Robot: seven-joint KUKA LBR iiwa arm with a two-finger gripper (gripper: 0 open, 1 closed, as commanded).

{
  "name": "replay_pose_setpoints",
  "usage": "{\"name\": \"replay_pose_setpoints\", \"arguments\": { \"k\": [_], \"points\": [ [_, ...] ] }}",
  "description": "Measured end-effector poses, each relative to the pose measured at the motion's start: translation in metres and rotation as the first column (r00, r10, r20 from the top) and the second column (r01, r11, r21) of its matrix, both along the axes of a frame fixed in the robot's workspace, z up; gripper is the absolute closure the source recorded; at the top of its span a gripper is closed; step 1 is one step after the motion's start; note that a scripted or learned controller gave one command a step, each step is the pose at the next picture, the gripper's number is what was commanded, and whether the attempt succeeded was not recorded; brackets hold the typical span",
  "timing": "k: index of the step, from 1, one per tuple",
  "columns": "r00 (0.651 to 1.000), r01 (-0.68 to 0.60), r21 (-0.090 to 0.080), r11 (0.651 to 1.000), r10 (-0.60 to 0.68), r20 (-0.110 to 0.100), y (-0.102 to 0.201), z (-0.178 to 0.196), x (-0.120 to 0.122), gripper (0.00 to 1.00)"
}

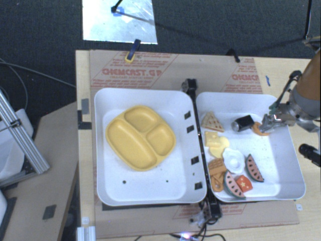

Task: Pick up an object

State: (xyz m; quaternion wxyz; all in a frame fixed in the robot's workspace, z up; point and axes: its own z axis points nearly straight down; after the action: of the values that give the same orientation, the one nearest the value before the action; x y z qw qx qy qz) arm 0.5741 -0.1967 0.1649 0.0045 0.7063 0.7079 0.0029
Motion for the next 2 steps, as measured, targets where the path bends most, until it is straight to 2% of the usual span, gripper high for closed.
{"name": "replay_pose_setpoints", "arguments": {
  "k": [2],
  "points": [
    [1.0, -0.002, -0.001, 1.0, 0.002, 0.006, 0.0, 0.021, 0.002, 1.0]
  ]
}}
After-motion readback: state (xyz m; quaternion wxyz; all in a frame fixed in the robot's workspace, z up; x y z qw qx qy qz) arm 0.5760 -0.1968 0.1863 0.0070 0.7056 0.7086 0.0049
